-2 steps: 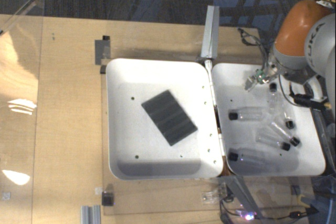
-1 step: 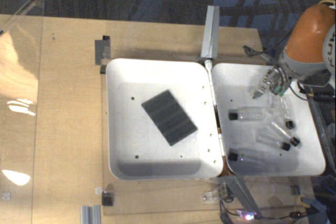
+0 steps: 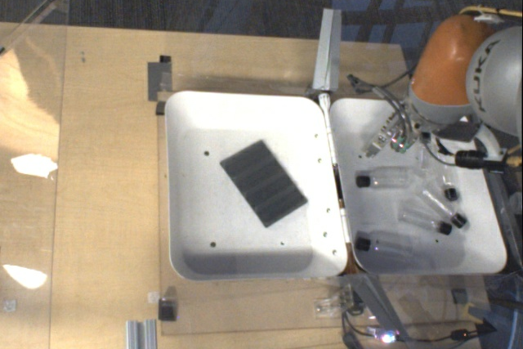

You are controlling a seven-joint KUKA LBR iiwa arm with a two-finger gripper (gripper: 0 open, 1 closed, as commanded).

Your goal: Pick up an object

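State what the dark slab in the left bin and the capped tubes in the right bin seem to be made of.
Dark slab: probably matte rubber or foam, since it is charcoal, ribbed and shows no glare. Capped tubes: probably clear plastic, perhaps glass, since the white bin shows through them; the caps look like black plastic.

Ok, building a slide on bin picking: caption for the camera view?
KUKA arm above the right bin of clear tubes; a dark ribbed slab lies in the left bin.

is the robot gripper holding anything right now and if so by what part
It cannot be told. The gripper hangs over the right bin, above the clear tubes, and the view is too small to show anything in its grasp.
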